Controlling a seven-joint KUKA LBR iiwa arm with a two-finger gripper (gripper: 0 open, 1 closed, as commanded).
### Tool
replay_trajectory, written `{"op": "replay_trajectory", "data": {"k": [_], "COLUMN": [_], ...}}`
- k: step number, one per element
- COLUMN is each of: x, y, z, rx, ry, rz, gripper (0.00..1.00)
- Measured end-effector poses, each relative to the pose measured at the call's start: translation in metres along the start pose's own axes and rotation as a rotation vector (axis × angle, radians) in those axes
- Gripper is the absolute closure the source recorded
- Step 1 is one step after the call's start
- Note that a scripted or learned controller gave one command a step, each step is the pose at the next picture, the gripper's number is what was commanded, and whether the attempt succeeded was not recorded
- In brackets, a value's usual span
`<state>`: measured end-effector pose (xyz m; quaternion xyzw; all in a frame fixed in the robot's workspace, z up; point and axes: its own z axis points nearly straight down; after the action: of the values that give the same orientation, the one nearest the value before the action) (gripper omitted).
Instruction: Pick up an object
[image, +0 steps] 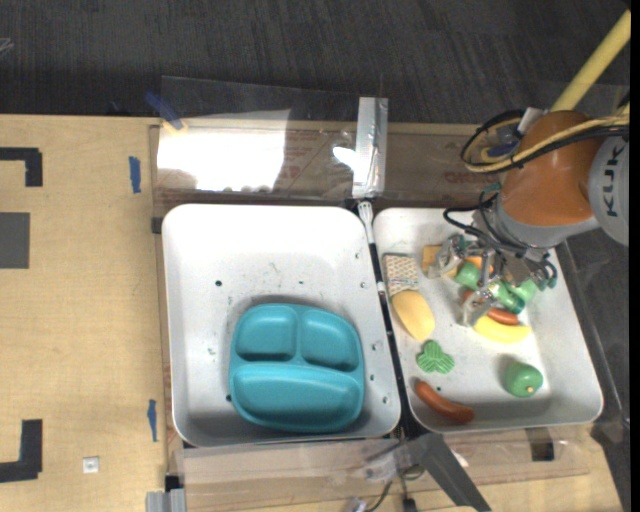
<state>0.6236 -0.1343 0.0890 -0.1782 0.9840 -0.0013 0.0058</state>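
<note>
The gripper (488, 298) hangs low over the right bin (575, 345), amid a small heap of toy food, with the arm's orange band (548, 170) just above it. Directly beneath it lies a yellow banana-like piece (500, 330) with a thin red strip (503, 318) along its top edge; the piece is curved, smooth and bright, and lies flat on the bin floor in the bin's middle. Whether the gripper pinches anything cannot be told (its tips merge with the clutter of small green and orange pieces (478, 272) around it).

Counting what lies clear of the gripper in the right bin: one yellow lemon-shaped piece (413, 314) near the bin's left wall, one tan waffle-textured piece (400, 269) just behind it, one green leafy piece (434, 357) in front of the lemon, one reddish-brown sausage (443, 401) by the front rim, and one round green fruit (522, 378) toward the front right. The pieces under the gripper are too tangled to count surely.

The left bin (190, 300) holds one teal divided tray (297, 368), with three compartments, lying in the bin's front half. Two bins in all stand side by side, touching along their shared edge.
</note>
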Motion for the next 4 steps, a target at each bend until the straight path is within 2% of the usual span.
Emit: {"op": "replay_trajectory", "data": {"k": [1, 2, 3, 4], "x": [0.051, -0.015, -0.019, -0.018], "y": [0.02, 0.024, 0.023, 0.023], "z": [-0.001, 0.0, -0.015, -0.014], "rx": [0.0, -0.001, 0.004, 0.003], "ry": [0.0, -0.002, -0.016, -0.014], "rz": [0.026, 0.221, 0.22, 0.22], "gripper": [0.0, 0.0, 1.0, 0.0]}}
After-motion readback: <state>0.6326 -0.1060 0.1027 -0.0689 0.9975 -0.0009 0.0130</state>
